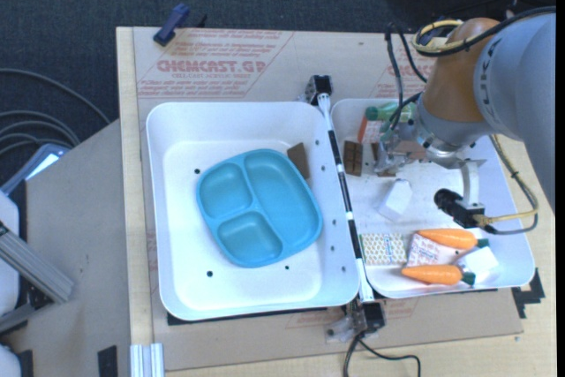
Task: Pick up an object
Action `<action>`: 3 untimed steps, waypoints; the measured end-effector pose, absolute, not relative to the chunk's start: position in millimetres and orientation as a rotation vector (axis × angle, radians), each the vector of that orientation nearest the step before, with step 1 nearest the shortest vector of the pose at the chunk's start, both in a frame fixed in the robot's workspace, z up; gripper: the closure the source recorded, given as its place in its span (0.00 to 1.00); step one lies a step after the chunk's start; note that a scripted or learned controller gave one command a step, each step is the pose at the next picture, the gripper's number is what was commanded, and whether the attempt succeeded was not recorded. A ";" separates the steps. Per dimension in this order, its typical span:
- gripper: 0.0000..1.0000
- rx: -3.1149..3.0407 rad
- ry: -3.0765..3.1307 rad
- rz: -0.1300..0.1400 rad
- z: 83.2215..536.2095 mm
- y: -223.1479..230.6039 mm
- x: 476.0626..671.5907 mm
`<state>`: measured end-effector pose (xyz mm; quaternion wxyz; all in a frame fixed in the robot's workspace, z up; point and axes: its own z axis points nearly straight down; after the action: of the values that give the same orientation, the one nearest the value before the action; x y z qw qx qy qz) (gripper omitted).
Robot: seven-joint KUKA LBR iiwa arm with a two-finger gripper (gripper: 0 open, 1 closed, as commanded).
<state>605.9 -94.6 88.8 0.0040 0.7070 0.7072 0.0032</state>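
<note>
Brown board (212, 64) printed CHEMCAST, blue tray (258, 206), 2 carrots (446, 237)

The grey arm (521, 66) reaches in from the right with its orange band (455, 75) just above the wrist, bending steeply downward so that the gripper (386, 156) hangs below and left of the band, its fingertips too dark and crowded to read.
</note>
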 end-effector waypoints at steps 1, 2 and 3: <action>1.00 2.220 2.222 0.002 185.7 -58.6 643.0; 1.00 2.223 2.222 -0.003 137.9 -99.5 621.7; 1.00 2.224 2.222 -0.003 109.5 -126.5 601.9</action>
<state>601.9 -126.5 109.5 -0.0012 0.7074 0.7068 -0.0008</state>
